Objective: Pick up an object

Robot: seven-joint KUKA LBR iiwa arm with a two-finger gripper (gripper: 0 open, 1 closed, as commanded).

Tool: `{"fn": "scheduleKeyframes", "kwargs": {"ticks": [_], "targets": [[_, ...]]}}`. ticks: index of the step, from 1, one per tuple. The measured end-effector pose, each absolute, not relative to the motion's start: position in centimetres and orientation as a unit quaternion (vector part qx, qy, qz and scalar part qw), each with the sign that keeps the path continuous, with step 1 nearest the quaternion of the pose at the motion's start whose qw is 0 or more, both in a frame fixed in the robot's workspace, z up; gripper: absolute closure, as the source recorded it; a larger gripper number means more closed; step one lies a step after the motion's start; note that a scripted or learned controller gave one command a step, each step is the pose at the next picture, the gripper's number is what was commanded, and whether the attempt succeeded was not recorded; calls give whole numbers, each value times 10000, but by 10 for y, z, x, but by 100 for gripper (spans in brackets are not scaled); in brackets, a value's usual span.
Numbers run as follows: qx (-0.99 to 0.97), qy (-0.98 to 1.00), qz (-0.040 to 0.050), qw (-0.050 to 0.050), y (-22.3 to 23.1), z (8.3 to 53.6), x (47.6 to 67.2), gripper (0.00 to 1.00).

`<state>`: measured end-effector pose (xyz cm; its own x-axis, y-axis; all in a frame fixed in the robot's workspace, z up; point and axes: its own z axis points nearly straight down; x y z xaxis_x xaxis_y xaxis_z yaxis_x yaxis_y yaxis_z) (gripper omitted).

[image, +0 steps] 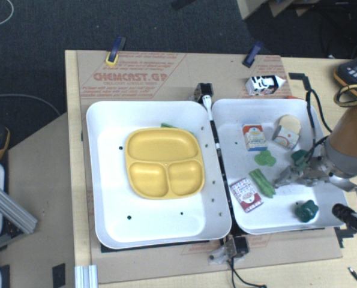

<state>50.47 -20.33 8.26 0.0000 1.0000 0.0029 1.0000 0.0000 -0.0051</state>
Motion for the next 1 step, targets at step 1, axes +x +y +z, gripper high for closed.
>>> {"fn": "scheduleKeyframes", "kwargs": {"ticks": [1], "targets": [[-7075, -7067, -2, -2, -204, 95, 506, 100]]}}
